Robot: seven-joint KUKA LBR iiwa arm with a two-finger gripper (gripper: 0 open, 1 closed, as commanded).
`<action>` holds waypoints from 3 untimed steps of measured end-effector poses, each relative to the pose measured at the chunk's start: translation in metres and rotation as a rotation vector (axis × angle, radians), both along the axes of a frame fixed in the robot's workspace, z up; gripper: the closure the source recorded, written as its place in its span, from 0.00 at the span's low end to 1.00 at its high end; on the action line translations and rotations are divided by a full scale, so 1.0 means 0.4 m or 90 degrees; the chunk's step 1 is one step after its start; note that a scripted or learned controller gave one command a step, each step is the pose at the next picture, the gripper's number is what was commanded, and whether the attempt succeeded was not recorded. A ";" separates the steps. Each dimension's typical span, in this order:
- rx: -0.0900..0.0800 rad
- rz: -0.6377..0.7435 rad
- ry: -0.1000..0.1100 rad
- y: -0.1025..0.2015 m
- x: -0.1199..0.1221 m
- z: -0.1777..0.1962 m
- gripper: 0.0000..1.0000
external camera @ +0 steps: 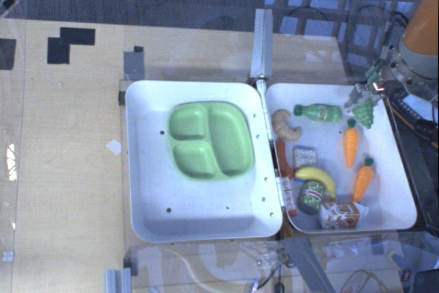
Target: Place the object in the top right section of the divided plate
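The green divided plate (209, 139) lies in the left bin (147, 168), with one long section on its right and two smaller ones on its left. My gripper (365, 98) hangs over the far right corner of the right bin (398, 206), far from the plate. A small dark green leafy item (363, 114) sits right at the gripper's tip; whether it is gripped or just lies below is unclear. Just beside it is a carrot (351, 145).
The right bin also holds a green bottle (319, 112), a tan peanut-like piece (283, 124), a second carrot (363, 179), a banana (316, 178), a small can (311, 197), a juice carton (340, 215) and a red stick (282, 160). A metal divider (260, 44) stands behind the bins.
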State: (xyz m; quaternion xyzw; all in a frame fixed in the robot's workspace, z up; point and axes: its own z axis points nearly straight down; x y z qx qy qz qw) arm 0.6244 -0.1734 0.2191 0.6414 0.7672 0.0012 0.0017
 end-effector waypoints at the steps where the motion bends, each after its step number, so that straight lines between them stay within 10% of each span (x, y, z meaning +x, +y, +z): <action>1: 0.000 0.000 0.000 0.000 0.000 0.000 0.00; 2: 0.000 0.042 0.001 -0.034 -0.140 -0.099 0.00; 3: -0.001 0.112 0.000 -0.081 -0.107 0.018 0.00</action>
